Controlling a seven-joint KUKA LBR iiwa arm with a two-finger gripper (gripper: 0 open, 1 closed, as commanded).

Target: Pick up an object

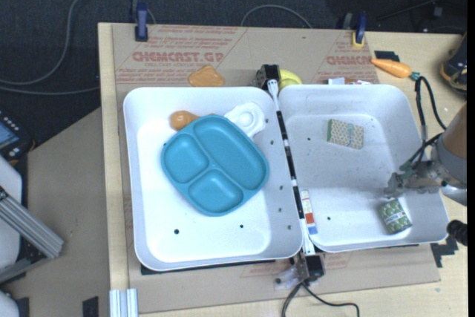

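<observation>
Green patterned packet (395,216) just below tool (410,184), tool's grip unclear, arm cut off.

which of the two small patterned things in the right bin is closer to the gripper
The small green patterned packet by the near edge, just below the gripper; the pale patterned square lies farther back.

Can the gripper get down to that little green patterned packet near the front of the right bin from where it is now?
Probably yes. The gripper hangs just above the green patterned packet in the right bin, and the packet lies alone on the bin floor. The near bin wall sits close, which might crowd the approach.
</observation>
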